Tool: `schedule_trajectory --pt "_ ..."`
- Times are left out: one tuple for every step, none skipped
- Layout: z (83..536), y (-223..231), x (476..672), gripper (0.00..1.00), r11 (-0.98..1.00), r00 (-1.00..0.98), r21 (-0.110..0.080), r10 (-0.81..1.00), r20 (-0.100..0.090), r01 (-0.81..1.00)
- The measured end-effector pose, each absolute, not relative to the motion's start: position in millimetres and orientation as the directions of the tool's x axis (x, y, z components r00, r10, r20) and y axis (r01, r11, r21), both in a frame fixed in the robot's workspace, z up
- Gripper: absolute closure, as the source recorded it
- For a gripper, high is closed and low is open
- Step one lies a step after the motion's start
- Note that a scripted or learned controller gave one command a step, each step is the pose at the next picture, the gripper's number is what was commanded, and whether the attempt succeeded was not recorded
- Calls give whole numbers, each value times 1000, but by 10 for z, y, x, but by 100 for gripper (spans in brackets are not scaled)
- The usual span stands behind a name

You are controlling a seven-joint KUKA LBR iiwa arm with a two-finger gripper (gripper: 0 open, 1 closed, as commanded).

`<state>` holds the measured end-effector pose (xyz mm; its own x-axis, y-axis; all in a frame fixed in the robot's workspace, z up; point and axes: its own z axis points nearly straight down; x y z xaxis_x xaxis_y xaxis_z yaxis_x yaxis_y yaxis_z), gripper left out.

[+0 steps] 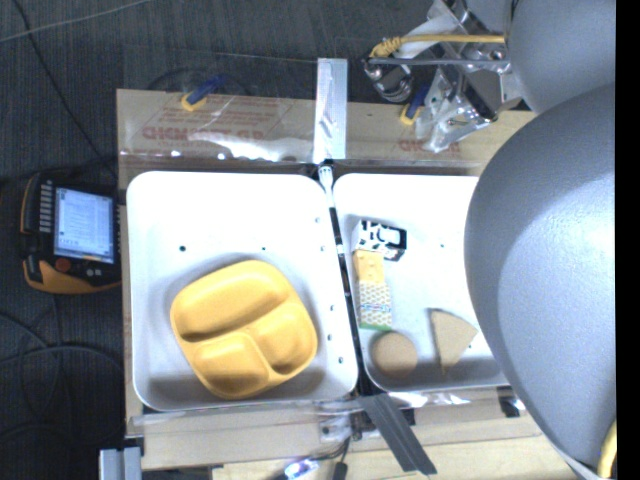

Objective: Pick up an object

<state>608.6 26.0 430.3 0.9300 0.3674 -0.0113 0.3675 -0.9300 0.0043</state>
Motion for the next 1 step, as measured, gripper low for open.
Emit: schedule_trajectory --pt "4311 1022 5329 100 -913 913 4 407 -8 407"
